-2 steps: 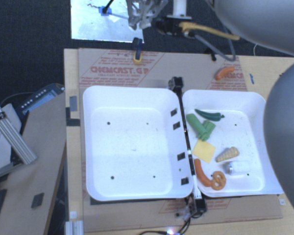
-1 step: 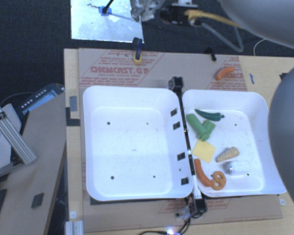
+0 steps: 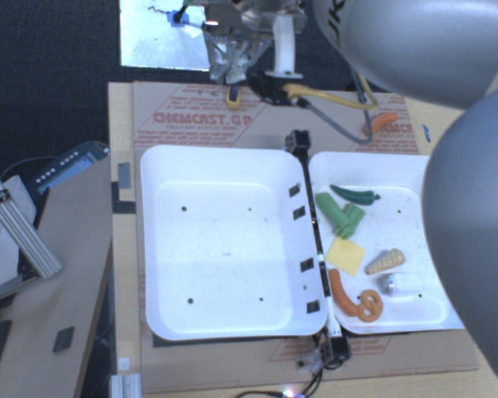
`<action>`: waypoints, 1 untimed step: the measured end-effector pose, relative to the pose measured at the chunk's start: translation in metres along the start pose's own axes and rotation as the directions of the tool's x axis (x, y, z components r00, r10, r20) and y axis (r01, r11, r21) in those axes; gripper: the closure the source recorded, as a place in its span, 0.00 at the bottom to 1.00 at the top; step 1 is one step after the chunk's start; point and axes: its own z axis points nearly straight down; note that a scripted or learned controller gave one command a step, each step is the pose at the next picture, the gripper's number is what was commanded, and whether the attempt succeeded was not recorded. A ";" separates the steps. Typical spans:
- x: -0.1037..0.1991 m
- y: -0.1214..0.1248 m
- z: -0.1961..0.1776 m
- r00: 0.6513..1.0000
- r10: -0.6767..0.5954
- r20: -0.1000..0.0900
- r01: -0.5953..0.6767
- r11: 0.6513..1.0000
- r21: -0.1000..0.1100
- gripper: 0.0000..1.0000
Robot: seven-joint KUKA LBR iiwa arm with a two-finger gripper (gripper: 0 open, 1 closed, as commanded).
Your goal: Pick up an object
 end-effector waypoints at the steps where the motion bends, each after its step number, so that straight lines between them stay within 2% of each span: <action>1: -0.008 -0.001 -0.119 1.000 -0.004 -0.008 0.004 1.000 -0.023 1.00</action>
